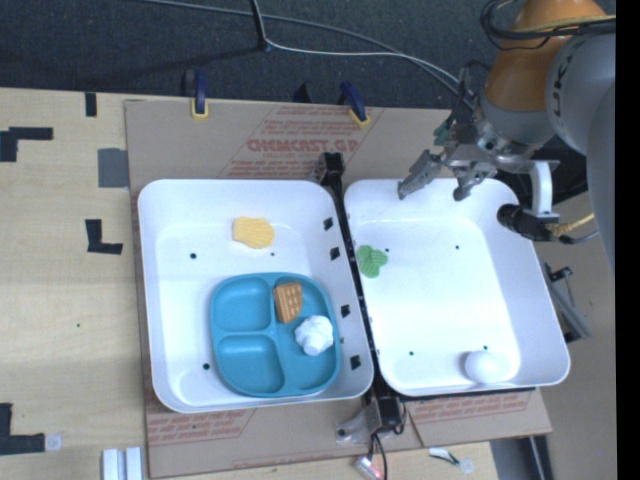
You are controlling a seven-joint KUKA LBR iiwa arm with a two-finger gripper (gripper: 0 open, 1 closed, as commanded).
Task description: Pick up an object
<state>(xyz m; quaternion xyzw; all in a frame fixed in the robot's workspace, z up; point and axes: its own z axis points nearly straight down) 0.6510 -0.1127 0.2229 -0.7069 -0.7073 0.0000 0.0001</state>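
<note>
1. The tool hung over the far rim of the right bin, its two fingers spread wide apart with nothing between them.
2. Measured from that bin: a green piece lay inside it against its left wall, and a white ball sat in its near right corner, well apart from the tool.
3. Left of the right bin stood the left bin, holding a blue tray. On the tray lay a brown piece and a white lump; a yellow piece lay on the bin floor beyond the tray.
4. The green piece looked the nearest candidate, though no target was yet fixed.
5. Risk: that piece lay tight to the wall, so one finger might strike the rim or divider and the grasp would close on air.
6. Risk: the ball would probably roll away if the fingers touched it off-centre.
7. Risk: the small, flat green piece could slip out as the fingers closed.
</note>
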